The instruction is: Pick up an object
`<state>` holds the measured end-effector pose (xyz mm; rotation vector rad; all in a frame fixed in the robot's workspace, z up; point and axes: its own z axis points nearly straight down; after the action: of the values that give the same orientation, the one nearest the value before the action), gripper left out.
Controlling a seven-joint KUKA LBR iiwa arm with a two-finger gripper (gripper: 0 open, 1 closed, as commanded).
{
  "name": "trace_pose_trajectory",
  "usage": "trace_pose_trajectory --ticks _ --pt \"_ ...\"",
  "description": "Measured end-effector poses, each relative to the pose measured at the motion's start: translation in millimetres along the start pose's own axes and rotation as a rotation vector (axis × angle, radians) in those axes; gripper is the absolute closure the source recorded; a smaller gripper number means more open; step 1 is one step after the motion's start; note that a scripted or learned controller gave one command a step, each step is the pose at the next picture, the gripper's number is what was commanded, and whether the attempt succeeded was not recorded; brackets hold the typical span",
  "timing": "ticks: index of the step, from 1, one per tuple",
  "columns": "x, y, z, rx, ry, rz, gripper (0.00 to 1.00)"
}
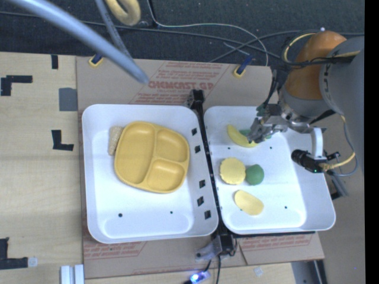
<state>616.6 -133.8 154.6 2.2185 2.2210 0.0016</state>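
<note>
My gripper [256, 134] hangs low over the back of the right bin [296, 218], right at a yellow banana-shaped piece [238, 136] that lies against its tips. Nearer the bin's middle sit a round yellow piece [232, 171] and a green ball [254, 174], touching each other. A flat yellow oval piece [249, 202] lies toward the front. The grey arm with its orange band [311, 64] comes in from the upper right.
The left bin [100, 212] holds a yellow divided plate [151, 156] with a tan sponge-like piece [114, 139] tucked at its left edge. A black divider strip [204, 164] runs between the bins. Cables cross the bench behind them.
</note>
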Motion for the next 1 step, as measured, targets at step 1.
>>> trace_pose_trajectory --ticks 1 --pt "-1.6 6.5 -61.9 -0.002 -0.001 -0.001 1.00"
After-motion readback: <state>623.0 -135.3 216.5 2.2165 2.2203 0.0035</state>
